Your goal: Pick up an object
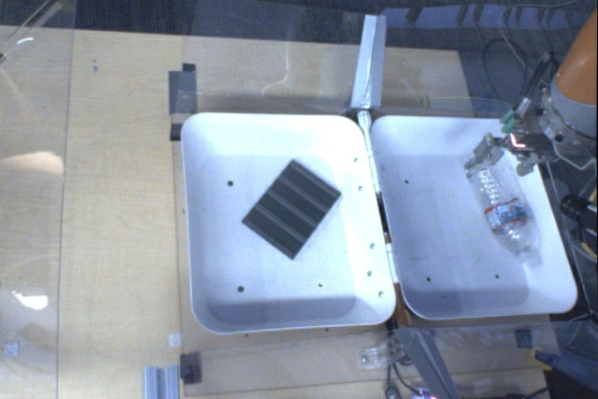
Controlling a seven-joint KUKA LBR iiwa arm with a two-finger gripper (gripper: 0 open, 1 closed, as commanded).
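A clear plastic bottle (pixel 503 208) lies on its side in the right bin (pixel 439 285), slanting from its cap end at the upper left down to its base at the lower right, with a small blue and red label patch about halfway along its body. The gripper (pixel 505 145) sits right at the bottle's cap end, its grey fingers (pixel 485 150) spread to either side of the neck, one reaching out to the left of it and the other to the right; whether they actually clasp the neck or merely hang just above it cannot be told from this slanted view. Behind the fingers, toward the right edge, the arm (pixel 577 84) rises with its orange band. Well away from the fingers, across the divider between the two bins, a dark ribbed rectangular pad (pixel 291 207) lies flat and turned diagonally near the middle of the left bin (pixel 210 276).
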